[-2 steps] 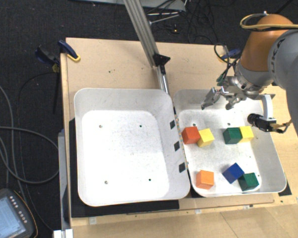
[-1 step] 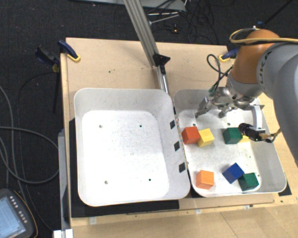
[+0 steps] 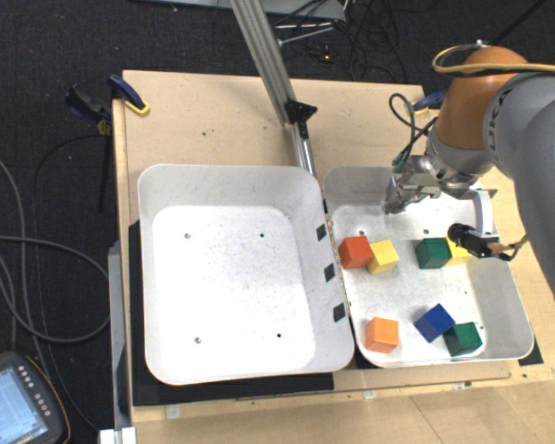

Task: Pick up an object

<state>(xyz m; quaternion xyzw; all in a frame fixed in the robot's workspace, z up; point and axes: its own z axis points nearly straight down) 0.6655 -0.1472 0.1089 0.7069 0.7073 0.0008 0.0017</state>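
Table (image 3: 222, 118): light wood top, bare strip along far edge and left edge. Two shallow white bins side by side directly on it. Left bin (image 3: 157, 276) larger, covers most of table's left and middle, reaching near front edge. Right bin (image 3: 509, 331) smaller, touching left bin's right wall, sits toward table's right edge and front right corner. Blue-and-yellow clamp (image 3: 125, 93) grips far left corner. Slanted metal pole (image 3: 264, 54) meets far edge near middle; foot possibly fixed there, hard to tell.

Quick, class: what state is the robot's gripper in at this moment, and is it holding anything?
Gripper: above the right bin's far end, no block between its fingers; open or shut cannot be told.
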